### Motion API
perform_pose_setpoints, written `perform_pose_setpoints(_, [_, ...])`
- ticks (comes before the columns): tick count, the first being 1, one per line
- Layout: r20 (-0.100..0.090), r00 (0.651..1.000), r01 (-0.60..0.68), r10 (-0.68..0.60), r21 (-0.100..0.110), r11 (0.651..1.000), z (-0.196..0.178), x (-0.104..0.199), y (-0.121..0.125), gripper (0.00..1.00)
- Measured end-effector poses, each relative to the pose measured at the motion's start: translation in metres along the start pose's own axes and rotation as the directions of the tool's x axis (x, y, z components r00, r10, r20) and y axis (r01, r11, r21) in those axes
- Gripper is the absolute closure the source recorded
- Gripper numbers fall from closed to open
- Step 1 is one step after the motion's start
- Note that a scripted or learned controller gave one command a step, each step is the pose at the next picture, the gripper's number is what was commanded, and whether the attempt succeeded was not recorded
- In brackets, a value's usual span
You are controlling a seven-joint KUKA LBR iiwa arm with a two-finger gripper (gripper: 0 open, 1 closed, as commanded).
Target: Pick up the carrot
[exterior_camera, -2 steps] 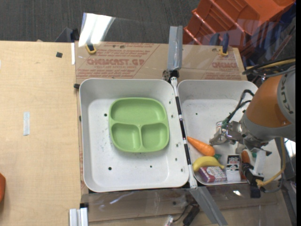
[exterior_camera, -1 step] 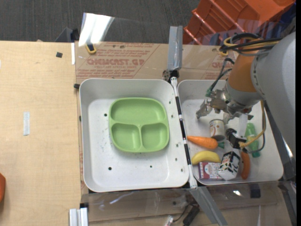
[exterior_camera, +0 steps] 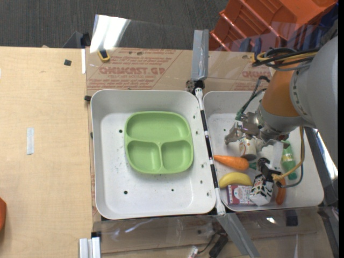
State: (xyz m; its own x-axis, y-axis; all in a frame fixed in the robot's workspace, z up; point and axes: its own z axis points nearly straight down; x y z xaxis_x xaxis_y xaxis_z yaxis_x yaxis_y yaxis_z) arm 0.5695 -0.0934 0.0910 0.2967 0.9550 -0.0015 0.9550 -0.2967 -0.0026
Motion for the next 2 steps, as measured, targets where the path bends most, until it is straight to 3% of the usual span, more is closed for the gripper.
perform_pose_setpoints(1, [0.0, 0.982, -0.187, 0.187, 0.002, 0.982, 0.0006, -0.0244, -0.0616, 0.0])
perform_pose_setpoints(2, [0.001, 0.982, -0.191, 0.191, 0.003, 0.982, -0.0076, -0.0258, -0.0616, 1.0])
